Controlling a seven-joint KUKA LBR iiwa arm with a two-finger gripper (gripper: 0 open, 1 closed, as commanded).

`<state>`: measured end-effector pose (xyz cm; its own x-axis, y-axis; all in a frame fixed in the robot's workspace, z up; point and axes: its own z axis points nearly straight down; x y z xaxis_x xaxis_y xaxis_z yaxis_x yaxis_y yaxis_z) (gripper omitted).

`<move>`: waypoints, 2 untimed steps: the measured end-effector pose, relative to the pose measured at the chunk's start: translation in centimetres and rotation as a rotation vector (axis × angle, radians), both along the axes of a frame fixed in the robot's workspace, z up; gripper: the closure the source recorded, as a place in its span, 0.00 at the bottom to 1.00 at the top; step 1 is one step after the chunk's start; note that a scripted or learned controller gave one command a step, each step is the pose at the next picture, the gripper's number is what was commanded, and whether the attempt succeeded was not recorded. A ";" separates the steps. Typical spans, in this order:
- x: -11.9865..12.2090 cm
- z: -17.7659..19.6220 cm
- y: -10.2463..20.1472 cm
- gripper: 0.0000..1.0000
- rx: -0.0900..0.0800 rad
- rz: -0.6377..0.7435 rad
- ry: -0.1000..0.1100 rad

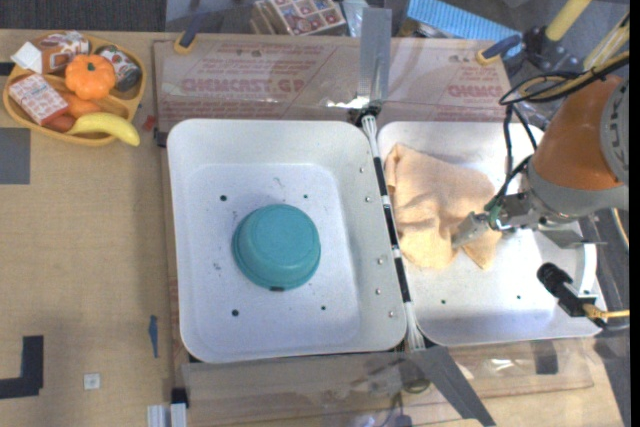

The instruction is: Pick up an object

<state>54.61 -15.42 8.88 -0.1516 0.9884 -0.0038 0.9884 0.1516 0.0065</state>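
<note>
A crumpled pale-yellow cloth [430,207] lies rumpled in the left part of the right white bin [520,315], right of centre in the frame. The grey arm's jaws [478,227] sit at the cloth's right edge, touching its folds; whether they are parted or closed cannot be told. In the left white bin [200,165] an upturned teal round bowl [277,246] rests. On the tan desk [80,265], upper left, a yellow dish of toy food [70,90] stands.
</note>
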 end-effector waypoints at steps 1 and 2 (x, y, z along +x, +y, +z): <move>0.1 1.1 -0.1 1.00 0.000 -0.003 -0.005; 5.7 14.1 3.1 1.00 0.000 0.264 0.004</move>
